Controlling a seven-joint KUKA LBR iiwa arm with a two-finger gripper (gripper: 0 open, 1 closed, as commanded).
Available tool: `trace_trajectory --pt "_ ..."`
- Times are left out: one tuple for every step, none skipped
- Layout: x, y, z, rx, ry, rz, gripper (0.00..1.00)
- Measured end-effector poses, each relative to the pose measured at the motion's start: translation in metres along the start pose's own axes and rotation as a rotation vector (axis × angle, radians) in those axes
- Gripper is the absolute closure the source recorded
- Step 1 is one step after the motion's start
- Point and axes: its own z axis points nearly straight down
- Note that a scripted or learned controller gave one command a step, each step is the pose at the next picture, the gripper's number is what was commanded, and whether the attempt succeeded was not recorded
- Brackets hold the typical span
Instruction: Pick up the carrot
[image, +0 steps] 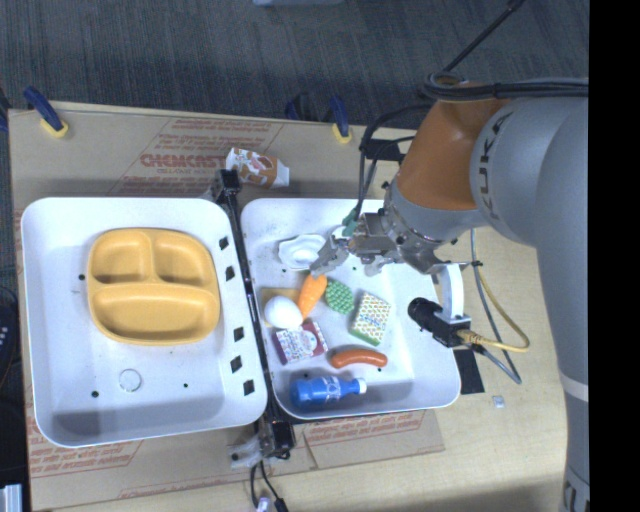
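Hovering just above the carrot (312, 291) in the right bin (440, 385), the gripper (338, 250) has its fingers spread apart with nothing between them. Orange and tilted, the carrot lies with a white egg (283, 313) touching its lower left, a green block (339, 296) at its right, and a white cup (300, 250) just above it. Well above the carrot, red print on the cardboard (150, 150) under the bins is too blurred to read, while the arm (500, 160) shows part of the letters "KUKA".
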Motion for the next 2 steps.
trace_trajectory --pt "-0.001 0.045 0.125 -0.001 -0.002 -0.054 0.0" --pt "-0.001 0.045 0.115 0.001 -0.002 -0.059 1.0"
